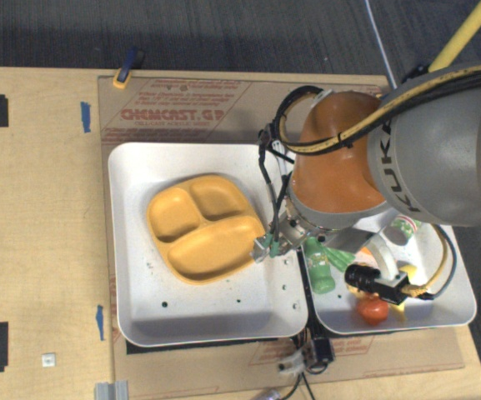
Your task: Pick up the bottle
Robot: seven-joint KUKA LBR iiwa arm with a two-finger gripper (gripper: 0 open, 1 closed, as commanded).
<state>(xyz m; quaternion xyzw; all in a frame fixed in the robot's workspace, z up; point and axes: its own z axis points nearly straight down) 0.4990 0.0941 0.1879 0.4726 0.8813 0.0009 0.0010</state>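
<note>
**Bottle lies right of the gripper, across the wall between the 2 bins**

The gripper (267,246) is seen low over the right edge of the left bin (123,223), just beside the right rim of a yellow divided plate (202,227); whether the plate is touched cannot be made out. Whether the gripper is spread or closed cannot be told, since its tip is small and partly hidden under the wrist. Nothing is seen to be held.

The green bottle (318,270) is found in the right bin (461,307), close against that bin's left wall and toward its near-left corner. It is lying down, with its long axis running roughly from the far edge of the bin to the near edge, almost parallel to the shared wall. Its far end is partly covered by the arm (440,157).

From the gripper, the bottle lies to the right and slightly nearer the front edge of the counter (40,223), with the 2 adjoining bin walls between them. The 2 are near each other but apart.

A short move to the right over the walls is judged to be called for, with the grasp set across the bottle's narrow width. Little room is left between the bottle and the wall, so a clash with the rim is a risk.

Further right in the same bin, a white container (394,236) and a red tomato (373,309) are seen, well clear of the bottle.
</note>
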